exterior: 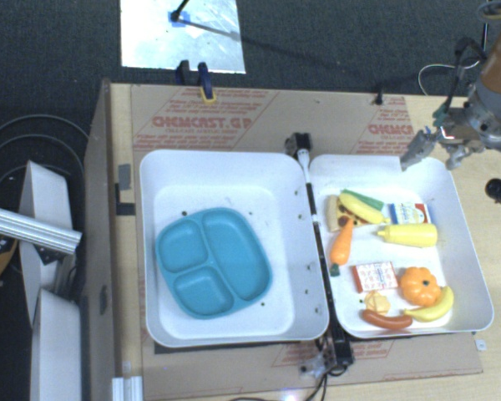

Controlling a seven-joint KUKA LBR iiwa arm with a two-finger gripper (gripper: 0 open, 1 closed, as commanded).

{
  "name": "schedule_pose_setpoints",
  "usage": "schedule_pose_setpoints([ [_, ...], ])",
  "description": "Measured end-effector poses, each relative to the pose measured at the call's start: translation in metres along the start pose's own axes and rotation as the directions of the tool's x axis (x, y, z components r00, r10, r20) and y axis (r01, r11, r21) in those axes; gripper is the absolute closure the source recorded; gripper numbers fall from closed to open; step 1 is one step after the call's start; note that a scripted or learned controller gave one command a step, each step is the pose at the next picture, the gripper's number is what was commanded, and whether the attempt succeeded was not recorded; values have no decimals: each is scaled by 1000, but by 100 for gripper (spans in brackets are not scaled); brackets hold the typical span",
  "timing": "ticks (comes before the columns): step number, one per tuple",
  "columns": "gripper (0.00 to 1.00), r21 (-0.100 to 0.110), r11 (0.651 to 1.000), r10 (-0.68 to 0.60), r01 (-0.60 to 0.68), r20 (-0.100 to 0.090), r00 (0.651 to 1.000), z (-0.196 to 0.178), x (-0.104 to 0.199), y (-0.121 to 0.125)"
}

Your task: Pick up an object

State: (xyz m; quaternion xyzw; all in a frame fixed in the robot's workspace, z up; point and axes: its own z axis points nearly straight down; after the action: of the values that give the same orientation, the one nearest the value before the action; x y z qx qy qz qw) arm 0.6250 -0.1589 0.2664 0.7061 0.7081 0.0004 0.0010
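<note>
Gripper [434, 147] work comes first, and nothing about the pick looks done: it hangs at the far right corner of the right bin [472, 224], above the rim rather than down among the toys, and no object sits between its fingers. One pale finger juts out toward the left at about the bin's back edge and another part shows further right, which reads as a spread, released stance with nothing clasped and nothing touched, though the angle makes the exact width hard to judge. Everything is left to do: choose a target, descend, close, lift. Going by size, the left bin [163, 190] holds the biggest item, a blue divided tray [213, 261], lying flat near its middle and well apart from the arm. In the right bin the candidates lie together, all below and left of the gripper: a yellow squeeze bottle [409, 236] on its side, just beside a small white and blue carton [407, 213]; a banana [432, 307] curled at the near right corner, touching an orange pumpkin [420, 286]; a second banana [361, 210] near a green piece [363, 199]; a carrot [342, 242] lying lengthwise by the divider; a red and white packet [374, 276]; and a sausage [386, 320] at the near edge. My judgement is that the carton and bottle are the nearest reachable picks.
</note>
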Motion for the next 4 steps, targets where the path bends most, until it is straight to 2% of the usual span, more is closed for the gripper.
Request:
schedule_pose_setpoints([
  [1, 0, 12, 1000, -5, 5, -6, 1000, 117, 60, -20],
  [2, 0, -8, 1000, 1, -1, 5, 1000, 179, 64, -22],
  [3, 100, -17, 1000, 1, 0, 4, 1000, 163, 65, -18],
  [4, 0, -15, 1000, 0, 0, 3, 1000, 164, 65, -19],
])
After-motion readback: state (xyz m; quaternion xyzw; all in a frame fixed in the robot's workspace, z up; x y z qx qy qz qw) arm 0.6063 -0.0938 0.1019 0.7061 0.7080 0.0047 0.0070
